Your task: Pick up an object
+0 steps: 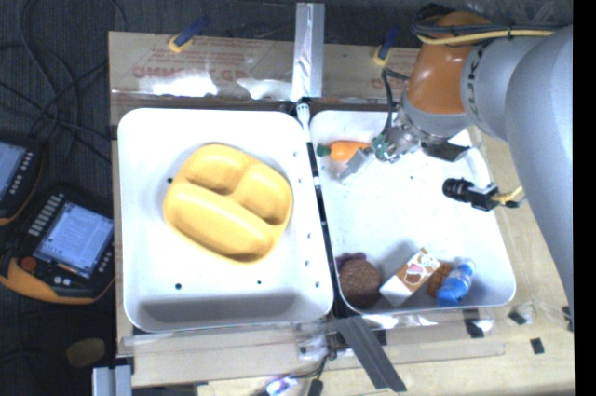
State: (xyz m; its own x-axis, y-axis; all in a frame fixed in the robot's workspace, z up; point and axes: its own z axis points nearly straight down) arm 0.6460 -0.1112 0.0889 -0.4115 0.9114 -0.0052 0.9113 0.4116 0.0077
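My gripper (354, 161) reaches down into the far left corner of the right bin (419, 217). Its tip lies right beside a small orange object (346, 148), touching or nearly touching its near side. Along the right bin's front wall sit a brown round object (358, 277), a small white and red box (414, 275) and a blue object (454, 284). A large yellow bun-shaped object (228, 200) lies in the middle of the left bin (149, 282).
The grey arm with its orange band (442, 87) comes in over the right bin's far right corner. A black fitting with a yellow cable (470, 192) hangs by the right wall. A handheld controller (65, 240) lies on the floor at left.
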